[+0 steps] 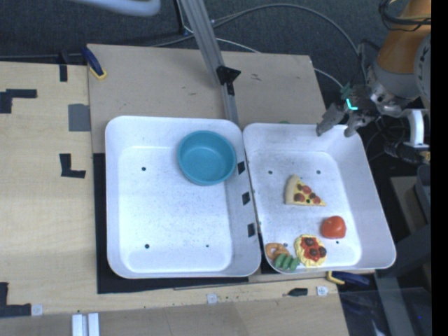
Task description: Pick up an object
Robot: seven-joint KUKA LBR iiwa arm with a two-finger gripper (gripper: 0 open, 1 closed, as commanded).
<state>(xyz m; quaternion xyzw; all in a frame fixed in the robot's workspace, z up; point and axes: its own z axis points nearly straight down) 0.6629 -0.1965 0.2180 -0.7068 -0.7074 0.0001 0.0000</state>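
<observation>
Grey fingers of the gripper [337, 125] hang spread apart and hold nothing, over the upper right rim of the right bin [371, 187]. A pizza slice [302, 192] lies mid-bin, nearest and well apart from its neighbours; descending squarely over it looks wisest.

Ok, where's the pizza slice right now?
The pizza slice lies in the right bin, near its middle, above the red tomato and apart from it.
</observation>
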